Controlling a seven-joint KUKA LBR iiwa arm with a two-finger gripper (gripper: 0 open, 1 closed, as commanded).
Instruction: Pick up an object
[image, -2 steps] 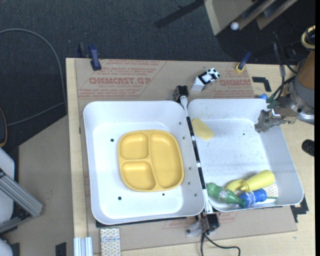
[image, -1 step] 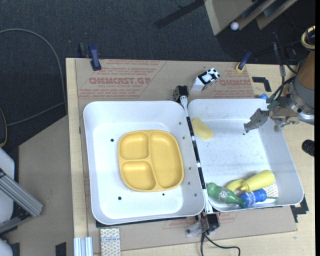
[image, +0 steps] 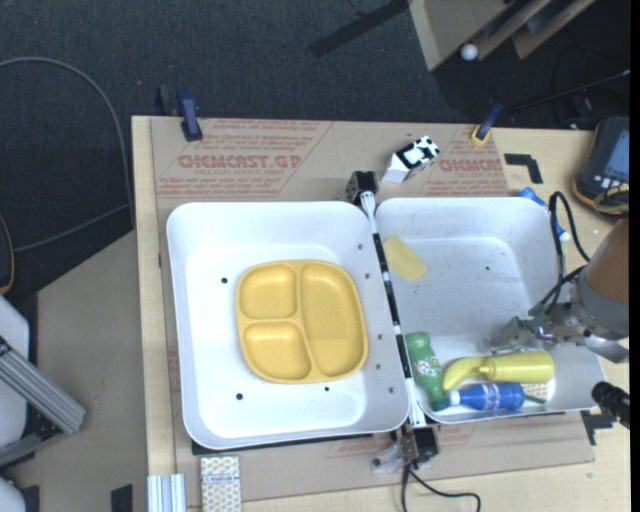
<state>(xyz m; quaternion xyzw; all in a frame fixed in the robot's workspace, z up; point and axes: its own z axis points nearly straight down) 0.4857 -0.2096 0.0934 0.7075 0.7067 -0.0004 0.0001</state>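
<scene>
In the right bin (image: 470, 225), a yellow banana (image: 497, 368) lies near the front wall. A blue bottle (image: 488, 399) lies just in front of it, and a green object (image: 420, 356) stands at their left end. A flat pale-yellow piece (image: 405, 258) rests near the bin's back left corner. My gripper (image: 530, 333) reaches in from the right and hovers just behind the banana's right half. Nothing is visibly held in it.
The left bin (image: 200, 250) holds a yellow divided plate (image: 300, 320). The grey arm (image: 612, 290) crosses the right bin's right wall. A black cable (image: 556, 240) runs along that wall. A black-and-white object (image: 413, 157) lies on the board behind the bins.
</scene>
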